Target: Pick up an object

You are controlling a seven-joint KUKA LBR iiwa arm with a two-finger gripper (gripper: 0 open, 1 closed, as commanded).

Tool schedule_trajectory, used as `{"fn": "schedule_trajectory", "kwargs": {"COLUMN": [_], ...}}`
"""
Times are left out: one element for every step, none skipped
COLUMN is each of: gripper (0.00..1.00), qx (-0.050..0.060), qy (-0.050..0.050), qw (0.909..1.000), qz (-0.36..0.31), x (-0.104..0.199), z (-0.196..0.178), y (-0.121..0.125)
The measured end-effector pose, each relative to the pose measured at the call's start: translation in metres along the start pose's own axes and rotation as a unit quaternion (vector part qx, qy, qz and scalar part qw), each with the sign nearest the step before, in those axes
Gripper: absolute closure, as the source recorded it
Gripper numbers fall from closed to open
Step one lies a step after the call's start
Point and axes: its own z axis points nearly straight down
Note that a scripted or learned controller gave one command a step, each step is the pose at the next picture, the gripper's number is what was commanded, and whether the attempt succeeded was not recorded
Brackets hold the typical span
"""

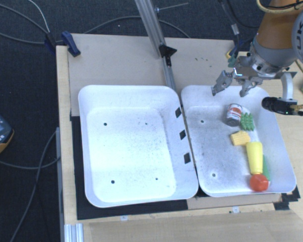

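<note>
Toward the far side of the right bin (212, 180) I see a small can (234, 114), probably light, rigid and slick (best pinched across its round sides). Beside it lie a green piece (247, 121), yellow block (239, 138), yellow cylinder (255, 157) and red ball (259, 182). My gripper (234, 85) hangs just above, fingers spread, empty.

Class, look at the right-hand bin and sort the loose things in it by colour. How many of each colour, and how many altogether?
Silver and red (small can): 1
Green (small ridged piece, beside the can): 1
Yellow (block and long cylinder): 2
Red-orange (round piece): 1
Total: 5, all in the right bin
</note>
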Motion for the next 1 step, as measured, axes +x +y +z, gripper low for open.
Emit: {"fn": "schedule_trajectory", "kwargs": {"gripper": [0.0], "qx": [0.004], "qy": [0.0], "qw": [1.0], "qz": [0.0], "x": [0.0248], "z": [0.1477], "y": [0.0263]}}
